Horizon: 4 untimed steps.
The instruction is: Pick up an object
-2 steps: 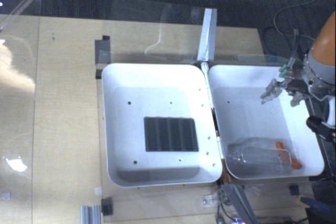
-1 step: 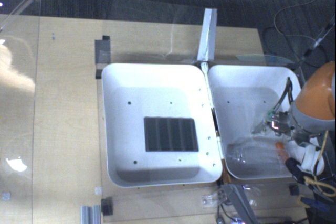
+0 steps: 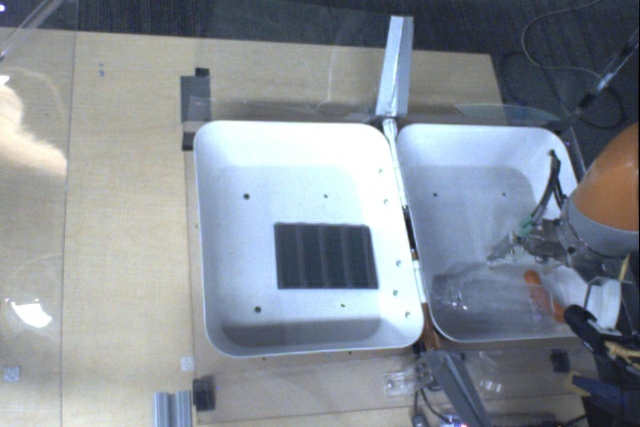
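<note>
My pincer [image 3: 522, 245] sits low in the right bin [image 3: 470, 165], close to that bin's right wall, and I cannot tell whether it is open or shut: the metal parts at its tip blur into the white floor and into a glare patch. I also cannot say that it has hold of anything.

Just below the pincer and a little to its left lies a clear plastic bottle [image 3: 490, 295] on its side, so transparent that I make out only its outline and a faint shadow. At its right end, just below the pincer, is a small orange piece [image 3: 537, 293], perhaps a cap; I cannot tell whether it belongs to the bottle. I cannot tell whether the pincer touches the bottle or hangs just above it.

No label or writing is readable on anything I see.

The arm's orange band [image 3: 612, 177] is to the right of the pincer, cut off by the frame edge, and it hides the bin's right rim. Well to the left of the pincer, the left bin [image 3: 230, 165] holds a dark ribbed rectangular block [image 3: 325, 255] lying flat. Both bins rest on the pale wooden surface [image 3: 110, 215].
</note>
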Motion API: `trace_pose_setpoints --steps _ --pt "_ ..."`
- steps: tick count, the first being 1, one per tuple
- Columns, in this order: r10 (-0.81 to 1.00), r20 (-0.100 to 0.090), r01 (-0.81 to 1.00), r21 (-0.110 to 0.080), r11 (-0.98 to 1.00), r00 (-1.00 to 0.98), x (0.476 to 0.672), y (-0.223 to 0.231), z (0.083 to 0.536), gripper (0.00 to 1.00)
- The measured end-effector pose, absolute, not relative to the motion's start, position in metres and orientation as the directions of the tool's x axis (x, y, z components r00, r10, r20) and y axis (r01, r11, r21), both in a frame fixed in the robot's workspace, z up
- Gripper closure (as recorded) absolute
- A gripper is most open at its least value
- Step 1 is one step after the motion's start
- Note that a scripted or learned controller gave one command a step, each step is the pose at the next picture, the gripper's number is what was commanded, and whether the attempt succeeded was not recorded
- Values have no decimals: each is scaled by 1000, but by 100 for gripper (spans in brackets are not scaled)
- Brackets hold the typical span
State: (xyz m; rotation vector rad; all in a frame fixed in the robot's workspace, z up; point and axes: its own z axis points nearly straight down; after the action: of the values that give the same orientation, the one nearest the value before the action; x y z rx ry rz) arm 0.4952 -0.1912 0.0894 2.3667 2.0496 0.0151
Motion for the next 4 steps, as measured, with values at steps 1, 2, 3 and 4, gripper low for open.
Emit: trace_pose_setpoints --steps 1,2,3,4 --pt "952 2 952 13 -307 307 492 -186 89 0" --pt "974 2 974 11 -225 225 502 -198 89 0" --pt "987 -1 987 17 -161 161 493 -198 89 0" --pt "987 -2 987 24 -158 158 496 -198 101 100"
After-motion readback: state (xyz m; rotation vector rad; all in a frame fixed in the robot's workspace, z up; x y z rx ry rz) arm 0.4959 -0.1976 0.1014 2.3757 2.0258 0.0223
